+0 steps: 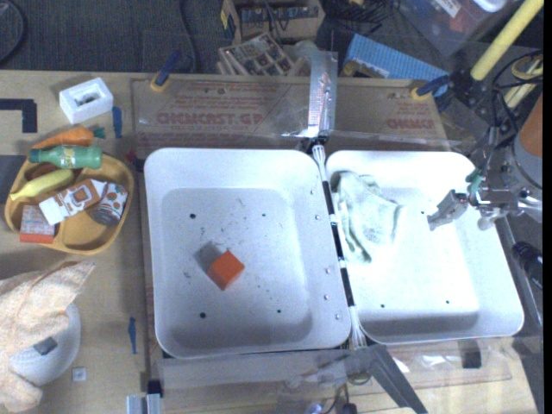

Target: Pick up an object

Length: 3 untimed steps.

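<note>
An orange block [228, 269] with a grey side lies in the left bin [172, 179], a little left of its middle. A crumpled white and green cloth [367, 217] lies in the right bin [483, 317], against its left wall. My gripper [464, 216] hangs over the right part of the right bin, well to the right of the cloth. It is open, with one grey finger [444, 210] pointing left, and nothing sits between the fingers. The arm comes in from the right edge.
A yellow bowl [97, 236] of toy food and a green bottle sits left of the bins. A small white box [86, 99] lies behind it. A pale cloth [43, 317] covers the lower left corner. Cardboard [224, 110] lines the back.
</note>
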{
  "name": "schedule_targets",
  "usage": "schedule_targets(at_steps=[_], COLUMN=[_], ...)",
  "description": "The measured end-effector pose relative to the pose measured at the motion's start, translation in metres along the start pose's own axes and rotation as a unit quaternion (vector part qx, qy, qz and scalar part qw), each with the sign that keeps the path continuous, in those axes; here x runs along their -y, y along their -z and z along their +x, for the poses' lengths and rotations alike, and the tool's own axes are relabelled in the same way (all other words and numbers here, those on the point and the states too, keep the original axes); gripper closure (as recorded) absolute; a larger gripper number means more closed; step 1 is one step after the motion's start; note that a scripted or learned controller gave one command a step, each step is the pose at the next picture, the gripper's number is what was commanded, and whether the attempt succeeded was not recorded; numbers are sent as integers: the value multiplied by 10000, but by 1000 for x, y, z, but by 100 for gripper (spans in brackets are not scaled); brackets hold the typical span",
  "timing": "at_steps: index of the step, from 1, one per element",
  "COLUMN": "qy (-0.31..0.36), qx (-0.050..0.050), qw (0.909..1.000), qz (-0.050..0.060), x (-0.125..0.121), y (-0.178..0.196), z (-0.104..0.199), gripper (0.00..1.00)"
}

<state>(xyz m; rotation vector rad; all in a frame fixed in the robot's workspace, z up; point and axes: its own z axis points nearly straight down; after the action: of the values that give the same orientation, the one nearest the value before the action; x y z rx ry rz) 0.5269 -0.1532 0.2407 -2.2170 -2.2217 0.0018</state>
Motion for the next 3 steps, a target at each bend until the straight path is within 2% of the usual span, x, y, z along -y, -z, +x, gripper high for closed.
schedule_targets(at_steps=[1, 2, 3], qy=[326, -326, -537], qx=[2, 14, 15], qw=[9995, 9995, 9986], qz=[1, -20, -24], x=[-17, -50, -55], y=[-58, -63, -46], z=[84, 12, -21], gripper=[0, 0, 0])
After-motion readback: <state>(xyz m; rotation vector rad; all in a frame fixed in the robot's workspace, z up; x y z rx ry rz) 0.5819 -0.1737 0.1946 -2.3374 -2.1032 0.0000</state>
